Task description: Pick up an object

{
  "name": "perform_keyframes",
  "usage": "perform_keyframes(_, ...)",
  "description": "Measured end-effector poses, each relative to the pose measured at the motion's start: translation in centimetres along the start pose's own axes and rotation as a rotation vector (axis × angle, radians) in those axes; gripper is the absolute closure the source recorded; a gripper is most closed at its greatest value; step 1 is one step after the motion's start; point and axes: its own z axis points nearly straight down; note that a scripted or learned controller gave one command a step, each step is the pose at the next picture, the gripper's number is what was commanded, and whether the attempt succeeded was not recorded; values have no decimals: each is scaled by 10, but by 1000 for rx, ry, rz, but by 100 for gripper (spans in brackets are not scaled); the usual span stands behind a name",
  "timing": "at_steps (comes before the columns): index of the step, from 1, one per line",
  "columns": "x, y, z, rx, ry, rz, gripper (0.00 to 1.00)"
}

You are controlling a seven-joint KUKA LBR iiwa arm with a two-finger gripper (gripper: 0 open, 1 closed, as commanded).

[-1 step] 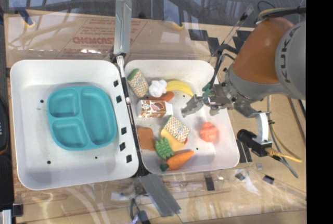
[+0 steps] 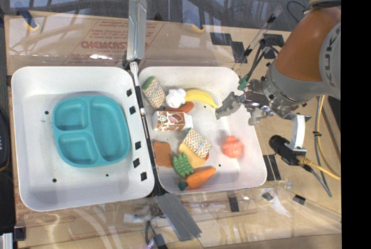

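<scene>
Fingers of the gripper (image 2: 239, 106) spread apart and hold nothing, hovering just right of the banana (image 2: 200, 97). From above, every candidate lies left of it in the right bin (image 2: 250, 152); aim for the tomato (image 2: 232, 147), which sits apart from neighbours.

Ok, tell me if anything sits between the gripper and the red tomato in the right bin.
Nothing visible does. The gripper hangs over the right bin's right side, and the red tomato lies just below it in the view, on bare bin floor. The banana lies to the gripper's left, off that path.
</scene>
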Motion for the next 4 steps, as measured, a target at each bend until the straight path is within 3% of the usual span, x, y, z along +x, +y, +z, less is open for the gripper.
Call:
perform_keyframes(1, 14, 68, 89, 3, 2, -200, 0)
perform_keyframes(2, 54, 80, 68, 0, 2, -246, 0)
perform_keyframes(3, 70, 103, 174, 3, 1, -310, 0)
perform_keyframes(4, 71, 103, 164, 4, 2, -314, 100)
